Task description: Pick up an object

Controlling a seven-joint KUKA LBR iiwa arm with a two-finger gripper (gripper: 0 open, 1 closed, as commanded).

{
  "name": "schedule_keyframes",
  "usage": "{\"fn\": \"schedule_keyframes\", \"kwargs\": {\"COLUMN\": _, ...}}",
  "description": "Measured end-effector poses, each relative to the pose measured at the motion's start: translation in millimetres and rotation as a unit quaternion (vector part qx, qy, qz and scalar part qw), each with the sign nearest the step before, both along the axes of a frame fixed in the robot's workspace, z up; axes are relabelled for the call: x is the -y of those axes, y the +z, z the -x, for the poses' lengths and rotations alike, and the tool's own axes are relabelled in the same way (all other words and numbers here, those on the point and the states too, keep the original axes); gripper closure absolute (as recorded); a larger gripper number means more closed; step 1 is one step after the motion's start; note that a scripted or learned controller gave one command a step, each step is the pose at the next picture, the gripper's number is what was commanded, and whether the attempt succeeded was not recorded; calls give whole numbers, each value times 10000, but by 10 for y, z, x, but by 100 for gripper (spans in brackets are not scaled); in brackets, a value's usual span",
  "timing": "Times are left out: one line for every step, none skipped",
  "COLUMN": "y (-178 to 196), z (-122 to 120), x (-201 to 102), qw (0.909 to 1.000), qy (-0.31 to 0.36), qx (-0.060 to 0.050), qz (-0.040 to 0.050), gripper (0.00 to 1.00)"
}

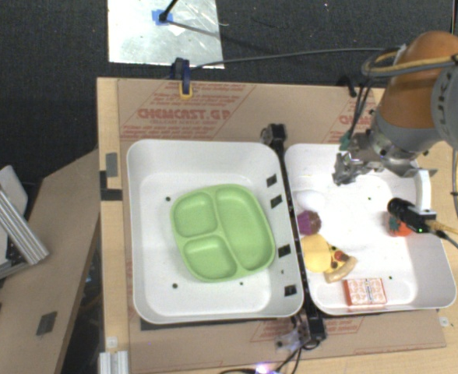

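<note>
Arm: reaching in from the right, wrist bent down over the right bin (439, 287).
End effector (344, 171): low at the bin's back-left; grip state, can't tell.
Objects: purple ball (308, 223), yellow toy (320, 254), red box (365, 291) along the bin's near-left.
Left bin (159, 302): green tray (221, 231).

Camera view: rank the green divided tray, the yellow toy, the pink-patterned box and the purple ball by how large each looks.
1. green divided tray, clearly the largest
2. yellow toy and pink-patterned box look much alike, so I would not rank one above the other
3. purple ball, the smallest
</note>
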State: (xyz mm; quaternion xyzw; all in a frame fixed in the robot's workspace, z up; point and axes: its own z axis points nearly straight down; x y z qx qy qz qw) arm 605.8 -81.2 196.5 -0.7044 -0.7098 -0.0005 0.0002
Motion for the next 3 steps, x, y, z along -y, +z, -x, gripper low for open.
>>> {"fn": "schedule_keyframes", "kwargs": {"y": 40, "z": 93, "x": -463, "qw": 10000, "qy": 4, "qx": -1, "qz": -5, "gripper": 100}}
{"fn": "schedule_keyframes", "kwargs": {"y": 100, "z": 200, "x": -982, "qw": 10000, "qy": 1, "qx": -3, "qz": -2, "gripper": 100}}
{"fn": "schedule_keyframes", "kwargs": {"y": 267, "z": 139, "x": -1520, "qw": 10000, "qy": 6, "qx": 9, "qz": -4, "gripper": 100}}
